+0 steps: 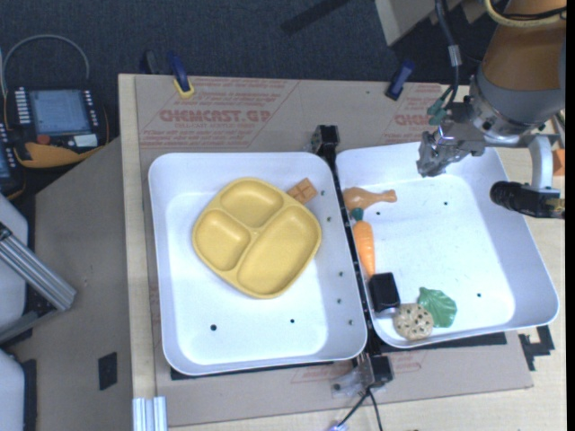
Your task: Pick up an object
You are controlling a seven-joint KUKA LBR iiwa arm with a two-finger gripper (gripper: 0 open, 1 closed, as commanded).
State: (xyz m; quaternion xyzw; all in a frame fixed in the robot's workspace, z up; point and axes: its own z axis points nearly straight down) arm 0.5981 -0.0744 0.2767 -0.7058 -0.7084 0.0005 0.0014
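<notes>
- Camera view: the gripper (437, 158) hangs over the far edge of the right bin (490, 241); whether it is open or closed cannot be told, and nothing shows in its grasp.
- Along that bin's left wall lie a drumstick (368, 198), a carrot (364, 247) and a black block (384, 291); near them sit a cookie (413, 321) and a green leaf (439, 305).
- The left bin (247, 330) holds a yellow divided plate (257, 237), with a small brown block (303, 190) at the plate's far rim.

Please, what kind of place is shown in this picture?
Probably a robotics lab test bench. The arm's end effector hangs over two white bins, a control pendant lies to the left, and toy food like a carrot serves as grasping material.
</notes>
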